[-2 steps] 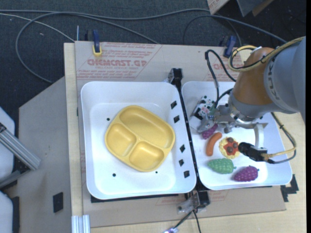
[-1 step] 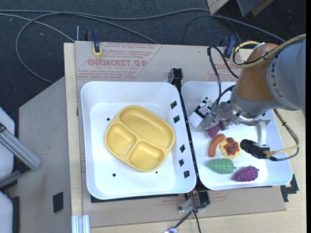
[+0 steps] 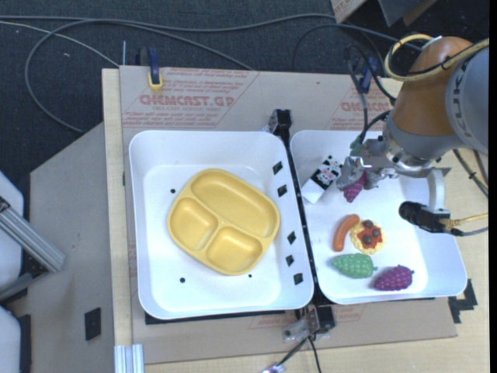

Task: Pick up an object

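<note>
Target selection: purple toy (image 3: 353, 189) lies in the right bin (image 3: 450, 274), far side, directly under my claw (image 3: 363, 173). Whether my claw is wide or narrow, I cannot tell. Toy appears light, likely slippery plastic; I would grip across its middle.

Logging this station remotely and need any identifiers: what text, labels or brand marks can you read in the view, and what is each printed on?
"CHEMCAST GP", red print on the brown paper-faced board under the two white bins; last letters uncertain.
Smaller red lines below it: too blurred to read.
Repeated red print on the same board behind the right white bin: partly covered, unreadable.
Small black-and-white object in the right bin: no readable marking.
</note>
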